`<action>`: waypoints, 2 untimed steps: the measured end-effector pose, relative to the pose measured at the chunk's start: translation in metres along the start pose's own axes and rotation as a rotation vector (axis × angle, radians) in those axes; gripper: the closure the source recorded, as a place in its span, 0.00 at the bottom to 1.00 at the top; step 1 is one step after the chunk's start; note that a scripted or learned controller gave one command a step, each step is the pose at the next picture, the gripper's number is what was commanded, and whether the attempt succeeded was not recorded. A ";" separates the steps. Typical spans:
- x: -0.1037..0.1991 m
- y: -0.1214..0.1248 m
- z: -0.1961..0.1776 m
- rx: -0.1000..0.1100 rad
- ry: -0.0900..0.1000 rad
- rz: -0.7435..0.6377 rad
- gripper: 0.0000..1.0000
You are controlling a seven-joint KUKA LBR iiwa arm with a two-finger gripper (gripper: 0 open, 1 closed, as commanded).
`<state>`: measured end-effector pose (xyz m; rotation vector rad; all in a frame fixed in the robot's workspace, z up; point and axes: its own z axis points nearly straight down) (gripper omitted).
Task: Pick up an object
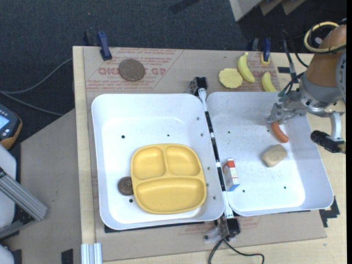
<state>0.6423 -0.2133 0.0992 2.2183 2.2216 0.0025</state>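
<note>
My gripper (281,114) hangs over the back right part of the right bin (258,199), below the arm's orange band. A small orange-red sausage (280,132) lies on the bin floor just in front of the gripper, its upper end right at the gripper's tip. A beige lump (274,156) rests a little nearer the front. A small red, white and blue carton (231,174) lies against the right bin's left wall.
The left bin (110,125) holds a yellow divided plate (168,178) and a brown round piece (125,186) beside it. Behind the bins lie a brown disc (131,69), a yellow slice (231,77) and two toy bananas (246,67).
</note>
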 end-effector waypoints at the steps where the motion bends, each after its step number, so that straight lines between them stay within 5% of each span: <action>1: 0.058 0.017 0.012 0.001 -0.001 -0.004 1.00; 2: 0.141 0.000 -0.092 -0.006 0.002 -0.006 1.00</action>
